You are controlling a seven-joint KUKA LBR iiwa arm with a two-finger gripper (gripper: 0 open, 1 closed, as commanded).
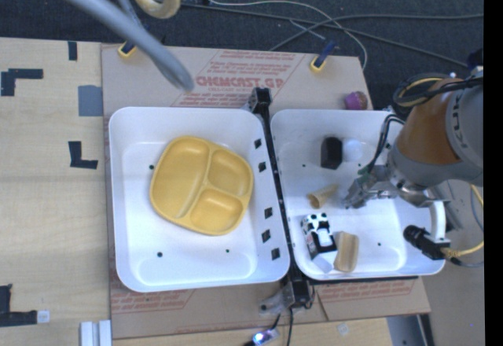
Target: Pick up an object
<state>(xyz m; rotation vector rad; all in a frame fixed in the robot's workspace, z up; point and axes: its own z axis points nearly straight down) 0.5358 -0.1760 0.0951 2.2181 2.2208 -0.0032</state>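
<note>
Cardboard lines the bench (236, 73) under your two white bins, with dark floor and loose cables beyond. Start at the gripper (355, 195): it hangs low inside the right bin (393, 254), reaching in from the right under the orange band (428, 132) of the arm, and whether it is apart or together you cannot tell from this slant. It sits just beside a small tan cone (322, 197), which lies on its side to the gripper's left, probably the nearest candidate for a pick. Farther out, a black block (331, 152) stands toward the bin's far wall with a pale, hard-to-read piece beside it, and nearer the front wall a black-and-white toy (318, 233) lies touching or almost touching a tan roll (346, 251). Those two sit so close that closing on one may nudge the other. Across the divider, the left bin (130, 179) carries a yellow tray (202, 184) with three compartments, lying flat and well apart from the arm. Nothing appears lifted yet.
</note>
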